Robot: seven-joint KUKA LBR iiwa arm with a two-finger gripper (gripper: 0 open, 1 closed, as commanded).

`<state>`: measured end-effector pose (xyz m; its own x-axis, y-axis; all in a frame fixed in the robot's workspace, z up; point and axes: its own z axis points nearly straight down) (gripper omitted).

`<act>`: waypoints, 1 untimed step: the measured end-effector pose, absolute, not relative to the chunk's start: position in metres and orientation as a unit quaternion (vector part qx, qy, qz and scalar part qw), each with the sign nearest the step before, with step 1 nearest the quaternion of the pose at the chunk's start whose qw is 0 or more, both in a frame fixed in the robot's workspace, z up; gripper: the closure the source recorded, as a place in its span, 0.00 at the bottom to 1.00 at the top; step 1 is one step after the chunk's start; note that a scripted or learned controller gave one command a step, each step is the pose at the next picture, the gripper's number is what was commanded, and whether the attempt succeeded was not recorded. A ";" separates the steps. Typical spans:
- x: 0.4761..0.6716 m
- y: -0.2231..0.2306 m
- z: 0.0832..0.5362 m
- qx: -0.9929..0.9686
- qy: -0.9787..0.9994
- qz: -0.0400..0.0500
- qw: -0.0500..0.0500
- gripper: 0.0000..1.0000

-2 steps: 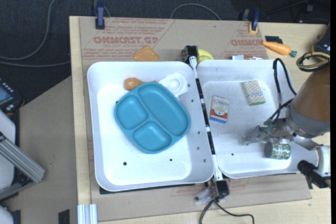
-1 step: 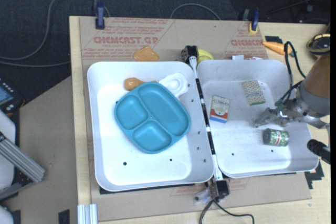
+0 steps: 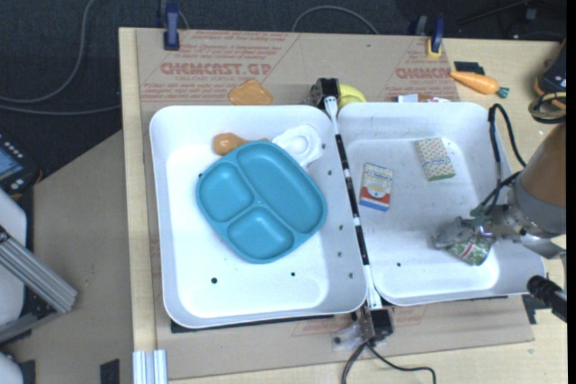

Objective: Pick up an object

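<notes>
The bench (image 3: 135, 193) carries two white bins side by side. The left bin (image 3: 180, 274) holds the biggest thing here, a blue divided plate (image 3: 261, 200), lying across the bin's middle. Touching the plate's far edge are a white cup (image 3: 300, 142) and, nearer the bin's far left corner, a small orange piece of toy food (image 3: 229, 142).

The right bin (image 3: 405, 279) holds smaller things. The arm (image 3: 544, 184) reaches over its right rim, and the gripper (image 3: 468, 238) sits low at the bin's near right corner, on or just over a crumpled green and silver packet (image 3: 475, 252). Whether the gripper is open or closed cannot be told, and the packet is not clearly seen gripped.

A small white carton (image 3: 376, 186) lies near the right bin's left wall, about midway along it. A patterned sponge-like square (image 3: 436, 158) lies toward the far side, well apart from the gripper.

By my judgement the step in hand is the grasp on the packet. The next move calls for a firm close on it, then a straight lift clear of the bin floor. The packet looks thin and crinkly, so it may slip out.
</notes>
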<state>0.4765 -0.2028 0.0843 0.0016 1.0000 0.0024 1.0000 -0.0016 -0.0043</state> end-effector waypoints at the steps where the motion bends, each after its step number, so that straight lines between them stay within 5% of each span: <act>1: 0.480 -0.204 0.095 -0.707 -0.707 0.000 -0.001 1.00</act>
